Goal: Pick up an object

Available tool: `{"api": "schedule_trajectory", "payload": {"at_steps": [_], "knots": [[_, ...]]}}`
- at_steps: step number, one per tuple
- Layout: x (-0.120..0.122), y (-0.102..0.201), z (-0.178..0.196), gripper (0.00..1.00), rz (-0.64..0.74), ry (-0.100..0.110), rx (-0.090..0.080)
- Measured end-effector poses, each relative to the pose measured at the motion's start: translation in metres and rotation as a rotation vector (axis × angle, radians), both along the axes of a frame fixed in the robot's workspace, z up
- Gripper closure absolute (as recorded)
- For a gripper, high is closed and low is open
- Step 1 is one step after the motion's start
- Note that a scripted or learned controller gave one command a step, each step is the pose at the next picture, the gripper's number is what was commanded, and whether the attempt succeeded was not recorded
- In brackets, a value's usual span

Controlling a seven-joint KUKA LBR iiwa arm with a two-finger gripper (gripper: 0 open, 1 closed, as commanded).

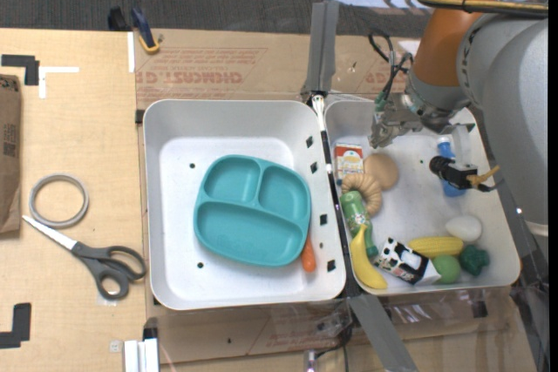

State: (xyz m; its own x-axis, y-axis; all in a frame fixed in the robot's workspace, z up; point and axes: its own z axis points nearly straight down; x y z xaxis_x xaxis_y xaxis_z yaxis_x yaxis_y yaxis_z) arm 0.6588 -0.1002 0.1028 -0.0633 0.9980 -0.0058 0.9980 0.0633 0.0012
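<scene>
At 12 o'clock of right bin (493, 213): claw (380, 138) above small carton (349, 160); finger state indiscernible.

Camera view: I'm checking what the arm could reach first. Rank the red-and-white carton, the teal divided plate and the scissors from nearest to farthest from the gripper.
From the gripper, in the right bin:
1. Red-and-white carton, just below-left of it, same bin.
2. Teal divided plate, in the left bin.
3. Scissors, on the bench left of both bins.
</scene>
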Motion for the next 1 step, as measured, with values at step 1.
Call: {"api": "schedule_trajectory", "payload": {"at_steps": [1], "knots": [[-0.1464,-0.0381,-0.0114,1.0,0.162,0.003,0.006]]}}
